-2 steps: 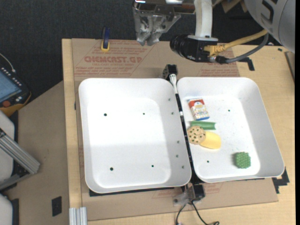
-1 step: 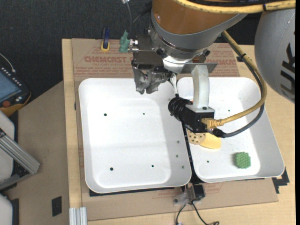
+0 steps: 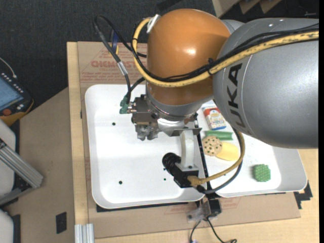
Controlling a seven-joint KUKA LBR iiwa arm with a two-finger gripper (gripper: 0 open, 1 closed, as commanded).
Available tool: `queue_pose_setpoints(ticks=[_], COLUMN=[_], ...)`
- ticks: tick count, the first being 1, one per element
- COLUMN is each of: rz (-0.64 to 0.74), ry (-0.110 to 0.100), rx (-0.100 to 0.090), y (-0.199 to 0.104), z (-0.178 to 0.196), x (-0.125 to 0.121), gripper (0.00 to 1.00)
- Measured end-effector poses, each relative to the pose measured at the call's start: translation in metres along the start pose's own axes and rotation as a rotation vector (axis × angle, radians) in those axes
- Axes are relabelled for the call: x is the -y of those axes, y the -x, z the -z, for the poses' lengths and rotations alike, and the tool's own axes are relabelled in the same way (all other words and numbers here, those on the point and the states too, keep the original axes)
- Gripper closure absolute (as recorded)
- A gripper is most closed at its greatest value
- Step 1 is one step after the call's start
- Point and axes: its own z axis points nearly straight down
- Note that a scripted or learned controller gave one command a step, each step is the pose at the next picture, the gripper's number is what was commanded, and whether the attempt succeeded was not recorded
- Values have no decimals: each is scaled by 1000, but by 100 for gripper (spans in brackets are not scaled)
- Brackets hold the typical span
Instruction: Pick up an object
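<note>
My gripper (image 3: 144, 132) hangs low over the upper middle of the left bin (image 3: 114, 158), under the big orange wrist band. I see nothing between it and the white floor. The objects all lie in the right bin (image 3: 286, 162): a small red and white box (image 3: 215, 119), a green stick (image 3: 218, 135), a round beige cookie-like piece with dark dots (image 3: 211, 145), a yellow piece (image 3: 228, 152) and a green bumpy ball (image 3: 261, 172). The arm hides much of the right bin's back half.
The two bins sit on a cardboard sheet (image 3: 81, 80) on the bench. A divider rim (image 3: 201, 158) runs between them. A screen device (image 3: 10, 92) lies off the bench at the far left.
</note>
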Motion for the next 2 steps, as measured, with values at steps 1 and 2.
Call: queue_pose_setpoints(ticks=[1, 2], rz=[1, 0], ry=[2, 21], rx=[-2, -9], y=[-10, 9], z=[-158, -105], x=[-2, -5], gripper=[100, 100])
